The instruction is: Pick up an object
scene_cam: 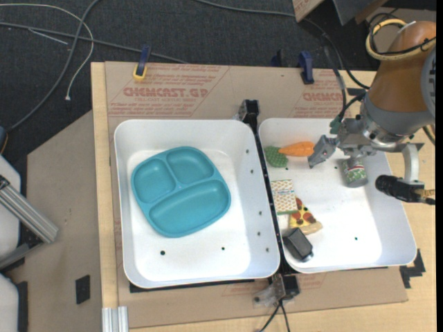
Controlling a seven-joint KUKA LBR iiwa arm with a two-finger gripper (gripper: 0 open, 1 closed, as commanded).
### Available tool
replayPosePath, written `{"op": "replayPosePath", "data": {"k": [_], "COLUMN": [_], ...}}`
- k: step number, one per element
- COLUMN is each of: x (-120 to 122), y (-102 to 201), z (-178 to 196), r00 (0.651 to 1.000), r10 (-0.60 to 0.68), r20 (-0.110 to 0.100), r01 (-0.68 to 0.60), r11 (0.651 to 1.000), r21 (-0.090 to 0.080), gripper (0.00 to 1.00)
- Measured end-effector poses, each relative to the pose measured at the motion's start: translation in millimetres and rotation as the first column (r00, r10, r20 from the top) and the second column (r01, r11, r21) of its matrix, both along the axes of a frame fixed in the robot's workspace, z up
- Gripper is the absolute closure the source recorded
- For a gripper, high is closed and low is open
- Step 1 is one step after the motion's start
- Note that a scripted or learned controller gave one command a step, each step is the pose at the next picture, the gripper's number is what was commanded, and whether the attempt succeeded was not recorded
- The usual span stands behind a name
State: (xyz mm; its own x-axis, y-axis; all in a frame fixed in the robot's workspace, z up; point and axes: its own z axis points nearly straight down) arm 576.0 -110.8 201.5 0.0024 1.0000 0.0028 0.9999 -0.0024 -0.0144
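While the grey arm (pixel 398 81) reaches in from the upper right of the frame, its hand (pixel 340 159) hangs over the upper part of the right bin (pixel 387 247), its 2 fingers spread wide with nothing between them. Just left of the hand lies a toy carrot (pixel 297 149) with a green leafy end (pixel 275 157). A small round can (pixel 354 173) stands just below and right of the hand. Lower along the bin's left side sit a patterned card (pixel 282 194), a toy pizza slice (pixel 303 219) and a black block (pixel 298 244). The left bin (pixel 138 254) holds a blue divided plate (pixel 181 190). Both bins rest on the table (pixel 187 88).
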Motion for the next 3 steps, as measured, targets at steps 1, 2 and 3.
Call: {"op": "replayPosePath", "data": {"k": [1,2,3], "x": [3,1,-2], "y": [0,-10,-6], "z": [7,-44,-107], "r00": [1.0,1.0,1.0], "r10": [0.003,0.001,0.002], "r20": [0.013,0.007,0.006], "r01": [-0.003,-0.001,-0.002], "r11": [1.0,1.0,1.0], "r21": [-0.002,-0.001,0.0], "gripper": [0.0,0.0,0.0]}}
